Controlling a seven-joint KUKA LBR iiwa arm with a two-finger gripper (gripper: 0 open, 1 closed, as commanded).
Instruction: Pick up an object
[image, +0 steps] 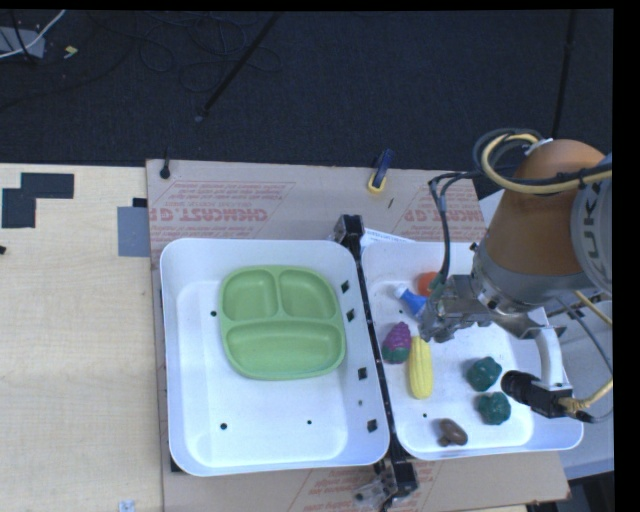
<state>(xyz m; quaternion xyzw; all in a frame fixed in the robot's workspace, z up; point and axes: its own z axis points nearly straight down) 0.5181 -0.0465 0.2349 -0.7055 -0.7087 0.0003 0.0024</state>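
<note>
Dark floor with loose cables lies behind the bench (70, 330), whose pale wooden top carries a cardboard sheet (250, 205). Two white bins sit side by side on that sheet, touching along a black clamp strip.

Left bin (200, 420): one item, a green tray (282, 322) with three compartments, lying flat toward the far side.

Right bin (560, 435): seven small items counted.
- One purple piece (397, 343), near the divider.
- One yellow corn (420, 370), lying lengthwise just beside the purple piece, on its near side.
- One blue piece (409, 300), beyond the purple piece.
- One orange piece (428, 282), partly hidden behind my wrist.
- Two teal pieces: the first (483, 373) in mid-bin, the second (492, 407) just nearer the camera.
- One brown piece (452, 432), close to the near rim.

One blue-and-yellow clip (379, 172) sits at the far edge of the cardboard.

My arm enters from the right, its orange band above the wrist. My claw (438, 325) hangs over the right bin, just beside the blue and purple pieces and above the top of the corn. Whether the claw is spread or closed I cannot tell; the wrist housing blocks it. No item is seen in its grasp. All seven candidates lie in the right bin.
</note>
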